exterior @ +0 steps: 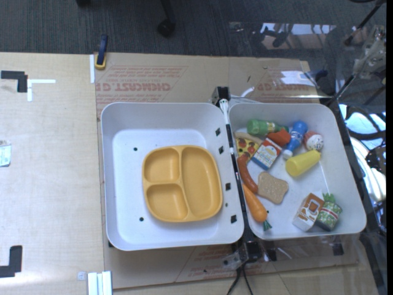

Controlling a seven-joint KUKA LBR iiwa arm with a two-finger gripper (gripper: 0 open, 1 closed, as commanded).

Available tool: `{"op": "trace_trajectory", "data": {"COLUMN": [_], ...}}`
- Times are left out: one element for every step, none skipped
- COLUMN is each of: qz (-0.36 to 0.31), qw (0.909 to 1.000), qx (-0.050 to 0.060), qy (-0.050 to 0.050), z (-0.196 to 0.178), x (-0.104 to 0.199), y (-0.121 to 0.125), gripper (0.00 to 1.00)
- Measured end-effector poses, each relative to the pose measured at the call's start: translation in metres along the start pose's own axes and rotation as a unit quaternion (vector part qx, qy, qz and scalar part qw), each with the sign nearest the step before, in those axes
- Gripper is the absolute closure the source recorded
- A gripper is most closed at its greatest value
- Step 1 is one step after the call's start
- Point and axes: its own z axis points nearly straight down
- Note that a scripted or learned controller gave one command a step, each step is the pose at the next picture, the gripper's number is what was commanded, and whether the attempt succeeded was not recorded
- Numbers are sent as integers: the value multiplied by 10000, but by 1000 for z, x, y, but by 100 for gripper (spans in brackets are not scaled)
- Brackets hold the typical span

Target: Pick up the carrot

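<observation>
The pale wooden bench (pixel 49 195) carries a flattened sheet of brown cardboard (pixel 159 78), and on it two shallow white plastic bins sit side by side with their inner rims touching. The left bin (pixel 116 183) has smooth rounded walls and holds a glossy yellow three-compartment plate (pixel 182 183) set near its middle, with bare white floor open all round it. The right bin (pixel 344 165) is crowded along its upper and left parts, while a stretch of floor at centre right lies open. The smooth orange toy carrot (pixel 255 206) lies lengthwise against that bin's left wall near the front, its small green top pointing to the front edge; its upper end touches a slim red sausage (pixel 246 172), and a tan, rough-looking slice of bread (pixel 272 188) lies just beside it on the right. Further up sit a rounded yellow bottle (pixel 303 163), a green bottle (pixel 262 127) and a blue one (pixel 298 134), and what may be a pizza slice (pixel 245 144). Two small printed cartons (pixel 319 212) stand near the front right corner. I cannot tell the state of the tool.
</observation>
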Motion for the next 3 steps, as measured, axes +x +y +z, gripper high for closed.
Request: {"op": "trace_trajectory", "data": {"qz": [-2, -14, -16], "qw": [10000, 10000, 10000], "qx": [-2, 3, 1], "qy": [2, -32, -30], "z": [0, -10, -10], "x": [0, -2, -2], "y": [0, 1, 1], "gripper": [0, 100, 0]}}
